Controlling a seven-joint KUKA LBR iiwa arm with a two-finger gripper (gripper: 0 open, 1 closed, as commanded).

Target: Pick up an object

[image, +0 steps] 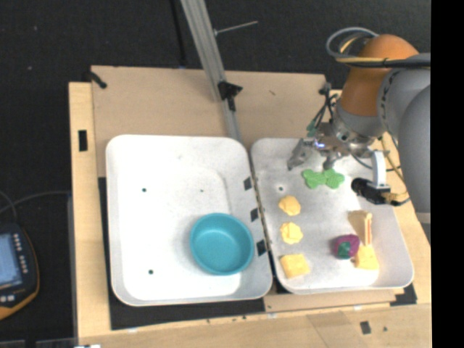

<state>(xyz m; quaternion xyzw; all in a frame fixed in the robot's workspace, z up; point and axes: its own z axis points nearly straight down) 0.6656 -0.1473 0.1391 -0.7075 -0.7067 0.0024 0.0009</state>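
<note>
My gripper [313, 161] hangs over the far part of the right bin [388, 216], with its fingers spread open and nothing between them. Just below it lies a flat green object [322, 178], close to the fingertips but not held. Further forward in the same bin are three small yellow pieces [290, 206], [291, 232], [294, 265]. A purple and green item [346, 246] and a yellow-orange wedge [365, 243] sit near the front right.
The left bin [145, 172] holds a blue bowl [221, 243] near its front right corner. A slanted metal pole [206, 46] rises behind the bins. The grey arm with its orange band [377, 56] fills the upper right.
</note>
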